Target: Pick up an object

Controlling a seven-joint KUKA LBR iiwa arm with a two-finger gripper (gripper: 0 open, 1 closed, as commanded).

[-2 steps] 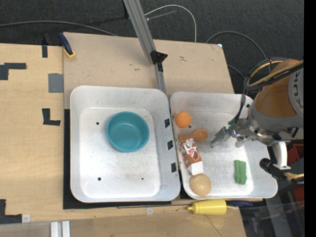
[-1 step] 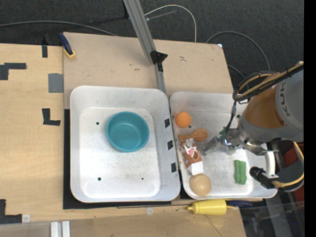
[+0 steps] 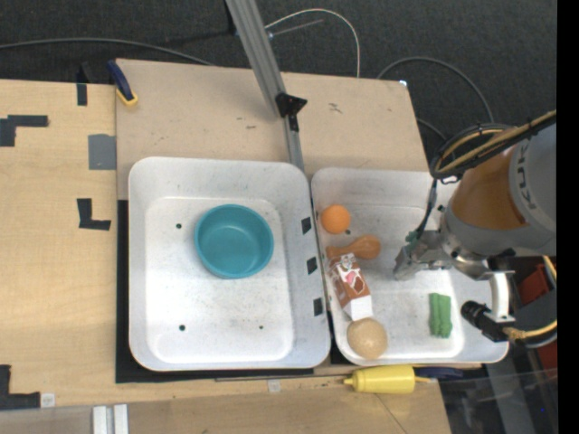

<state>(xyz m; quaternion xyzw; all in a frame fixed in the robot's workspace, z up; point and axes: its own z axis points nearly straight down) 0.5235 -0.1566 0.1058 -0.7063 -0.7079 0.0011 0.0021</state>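
My gripper [image 3: 404, 265] hangs in the right bin [image 3: 384, 181], over bare floor; fingers look a little apart w/ nothing between them. Closest things: green block [image 3: 440, 315] just below, brown piece [image 3: 358, 246] to the left. I think best is to centre over the block, approx. straight down, then close, so it will not slip

2 white bins [image 3: 145, 242], 1 teal bowl [image 3: 235, 240], 1 orange ball [image 3: 336, 219], 1 carton [image 3: 351, 287]. 1 tan ball [image 3: 367, 337], 1 green block [image 3: 440, 315], 1 yellow bottle [image 3: 384, 380]. Plus 1 brownish piece [image 3: 360, 247], possibly toy food.
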